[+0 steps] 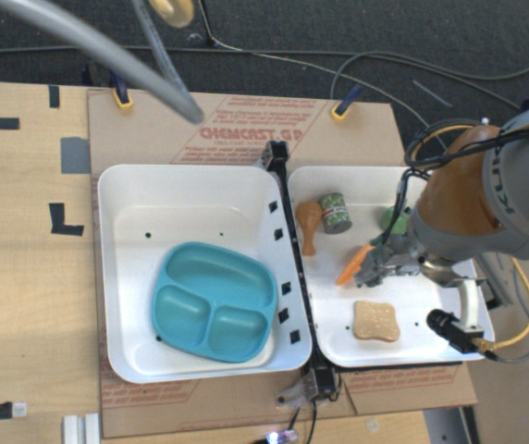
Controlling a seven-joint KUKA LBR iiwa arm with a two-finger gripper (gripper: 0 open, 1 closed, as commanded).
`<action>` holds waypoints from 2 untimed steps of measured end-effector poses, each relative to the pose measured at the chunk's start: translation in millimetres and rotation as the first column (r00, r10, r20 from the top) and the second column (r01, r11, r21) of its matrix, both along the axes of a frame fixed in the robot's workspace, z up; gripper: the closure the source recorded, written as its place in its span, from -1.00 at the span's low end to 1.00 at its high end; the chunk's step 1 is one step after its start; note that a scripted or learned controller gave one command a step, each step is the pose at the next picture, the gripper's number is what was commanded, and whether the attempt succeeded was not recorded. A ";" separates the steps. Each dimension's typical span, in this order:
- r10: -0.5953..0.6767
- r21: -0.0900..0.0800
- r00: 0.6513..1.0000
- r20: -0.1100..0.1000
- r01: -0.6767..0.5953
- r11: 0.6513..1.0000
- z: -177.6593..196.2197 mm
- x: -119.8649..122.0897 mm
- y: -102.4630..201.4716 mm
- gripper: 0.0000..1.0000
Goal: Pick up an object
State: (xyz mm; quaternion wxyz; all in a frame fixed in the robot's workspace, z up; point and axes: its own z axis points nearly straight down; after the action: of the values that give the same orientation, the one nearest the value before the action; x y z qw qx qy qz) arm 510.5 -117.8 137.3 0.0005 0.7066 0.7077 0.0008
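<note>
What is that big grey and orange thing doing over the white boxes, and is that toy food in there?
That big thing is a robot arm. A camera up above looks down on it. Its job is to pick something up with its gripper, a little hand with two fingers, which is low in the right bin next to an orange carrot. I can't tell from here if it has grabbed anything.

Yes, it looks like toy food. In that bin there's also a slice of bread, a green can and a brown piece I can't name. The left bin holds a blue tray with three sections.
</note>
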 end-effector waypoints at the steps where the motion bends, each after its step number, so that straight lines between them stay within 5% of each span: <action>1: 0.000 -0.001 1.000 0.001 0.000 1.000 61.2 -2.7 4.7 1.00; 2: 0.000 0.000 1.000 -0.002 0.000 1.000 70.2 -2.3 5.1 1.00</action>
State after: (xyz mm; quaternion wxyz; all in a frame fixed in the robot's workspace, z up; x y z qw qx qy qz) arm 508.2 -112.7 207.5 -0.0002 0.7067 0.7075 0.0001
